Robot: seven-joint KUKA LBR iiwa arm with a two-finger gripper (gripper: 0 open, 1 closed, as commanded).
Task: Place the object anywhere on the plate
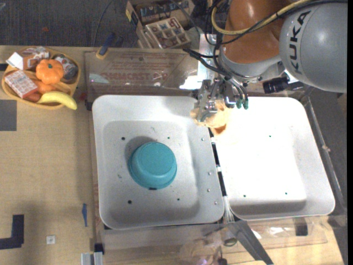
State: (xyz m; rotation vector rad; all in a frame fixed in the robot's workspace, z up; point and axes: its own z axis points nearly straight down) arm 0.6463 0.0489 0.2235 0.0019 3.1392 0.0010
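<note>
- Carrying looks like the step in hand: the gripper hangs over the seam between the two bins, at their far edge, with a small orange-yellow object just under its fingers.
- Fingers seem closed narrowly on that object, which shows between and below the tips; I judge it held, though its shape is too blurred to name more closely.
- Object sits high, above the rim where the left bin meets the right bin, not resting on either floor as far as I can tell.
- Plate, as the task calls it, appears to be the teal round dish lying upside-down-looking in the middle of the left bin, well apart from the gripper.
- Next move, in my judgement, calls for a shift toward the view's left and nearer the camera, until the object is over the teal dish, then a descent and a release; the domed top may let the object roll off, so a low, centred drop seems wise.
- Counts: one arm, one gripper, one held object, one teal dish, two white bins.
- Outside the bins, at the bench's far left corner, one basket holds toy food: one banana, one small orange pumpkin, and some small packets I cannot count surely.
</note>
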